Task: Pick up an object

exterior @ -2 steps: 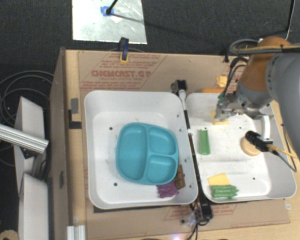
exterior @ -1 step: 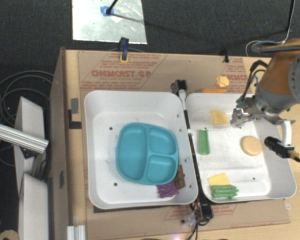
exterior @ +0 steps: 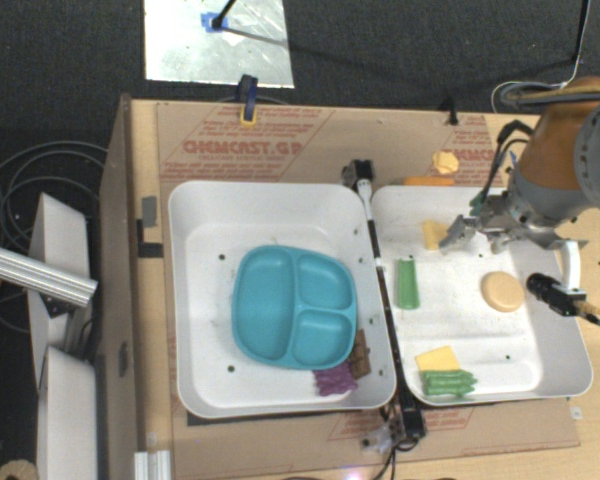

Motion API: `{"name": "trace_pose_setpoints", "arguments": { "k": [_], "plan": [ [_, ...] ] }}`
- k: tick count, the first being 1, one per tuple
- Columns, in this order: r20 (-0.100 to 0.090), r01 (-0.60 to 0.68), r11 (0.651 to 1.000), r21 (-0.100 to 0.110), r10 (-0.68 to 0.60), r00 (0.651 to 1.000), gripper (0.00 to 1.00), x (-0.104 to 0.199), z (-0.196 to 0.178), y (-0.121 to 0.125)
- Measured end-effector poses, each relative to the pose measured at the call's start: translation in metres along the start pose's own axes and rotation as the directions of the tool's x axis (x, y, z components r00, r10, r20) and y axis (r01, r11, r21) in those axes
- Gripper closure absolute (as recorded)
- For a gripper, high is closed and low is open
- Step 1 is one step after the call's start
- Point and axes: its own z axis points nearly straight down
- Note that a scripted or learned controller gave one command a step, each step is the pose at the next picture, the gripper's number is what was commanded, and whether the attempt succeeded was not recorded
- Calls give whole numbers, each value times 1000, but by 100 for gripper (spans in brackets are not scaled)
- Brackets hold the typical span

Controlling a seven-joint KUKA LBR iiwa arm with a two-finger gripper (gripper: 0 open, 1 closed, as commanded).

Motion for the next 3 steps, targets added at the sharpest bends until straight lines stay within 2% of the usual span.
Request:
{"name": "trace_pose_setpoints", "arguments": {
  "k": [1,2,3],
  "plan": [
    [0,7,1000,-2,-7,1000,0,55,26,36],
    [0,-8,1000,4,8,1000,0,-7,49,-12],
    [-2,8,1000,-6,-8,1000,0,64,47,45]
  ]
}}
